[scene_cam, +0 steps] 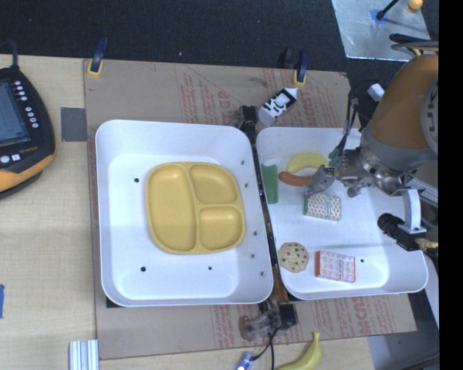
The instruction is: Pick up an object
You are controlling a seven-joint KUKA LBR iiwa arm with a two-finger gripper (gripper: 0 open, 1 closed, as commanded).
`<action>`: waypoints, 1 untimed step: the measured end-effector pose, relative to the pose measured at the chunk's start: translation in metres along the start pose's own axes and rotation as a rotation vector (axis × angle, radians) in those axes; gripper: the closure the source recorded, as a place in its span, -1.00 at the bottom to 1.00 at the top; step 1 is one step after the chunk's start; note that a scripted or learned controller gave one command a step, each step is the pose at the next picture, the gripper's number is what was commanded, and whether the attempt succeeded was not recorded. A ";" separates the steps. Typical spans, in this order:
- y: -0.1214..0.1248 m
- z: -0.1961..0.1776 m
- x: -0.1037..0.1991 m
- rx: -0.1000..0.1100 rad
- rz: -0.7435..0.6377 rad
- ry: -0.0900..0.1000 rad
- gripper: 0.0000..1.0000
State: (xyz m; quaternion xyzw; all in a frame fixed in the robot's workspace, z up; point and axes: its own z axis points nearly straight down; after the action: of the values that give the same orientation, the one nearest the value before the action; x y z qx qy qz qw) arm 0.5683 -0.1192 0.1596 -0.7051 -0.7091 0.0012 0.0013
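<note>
The right bin (386, 284) holds several small objects. A speckled white box (324, 207) lies near its middle, and my gripper (322, 182) hangs right over the box's upper edge. Just left of the gripper lie an orange-red sausage (295, 179) and a yellow banana-shaped piece (306, 161). A green block (270, 183) stands against the bin's left wall. A round cookie (293, 257) and a red packet (336, 266) lie near the front. The grey arm with its orange band (405, 106) comes in from the right.
The left bin (116, 206) holds a yellow divided plate (194, 206). A control pendant (11, 129) lies on the bench at far left. A toy banana (305, 354) sits below the bins. Blue clamps (300, 66) hold the cardboard at the back.
</note>
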 end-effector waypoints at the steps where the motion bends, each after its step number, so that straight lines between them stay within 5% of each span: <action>1: -0.002 0.041 -0.014 0.003 0.000 -0.001 -1.00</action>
State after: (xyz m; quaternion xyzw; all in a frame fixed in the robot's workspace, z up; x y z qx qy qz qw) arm 0.5663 -0.1333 0.1188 -0.7051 -0.7091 0.0026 0.0020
